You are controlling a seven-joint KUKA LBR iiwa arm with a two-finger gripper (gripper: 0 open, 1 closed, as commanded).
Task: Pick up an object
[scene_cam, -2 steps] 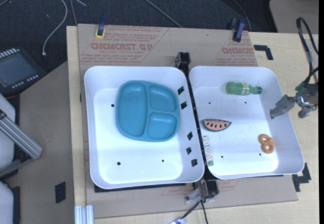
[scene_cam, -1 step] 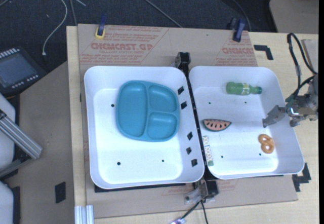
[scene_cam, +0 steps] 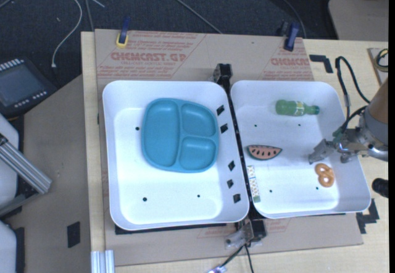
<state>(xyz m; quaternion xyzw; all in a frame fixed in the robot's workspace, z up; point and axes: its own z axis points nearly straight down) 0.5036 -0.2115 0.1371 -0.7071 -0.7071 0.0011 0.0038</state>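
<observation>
The right bin [scene_cam: 296, 204] holds three small items. A green bottle [scene_cam: 296, 107] lies on its side near the far wall. Near the bin's left wall lies a watermelon slice [scene_cam: 264, 152], red with a green rind. An orange pretzel [scene_cam: 324, 174] rests toward the near right corner. My gripper [scene_cam: 331, 152] reaches in from the right and hovers just above and beyond the pretzel, to the right of the watermelon slice. I see nothing held in it.
The left bin [scene_cam: 123, 191] holds a blue divided plate [scene_cam: 180, 134]. A black divider with clips [scene_cam: 229, 142] runs between the two bins. Cables [scene_cam: 349, 89] hang along the right bin's far right side, next to the arm.
</observation>
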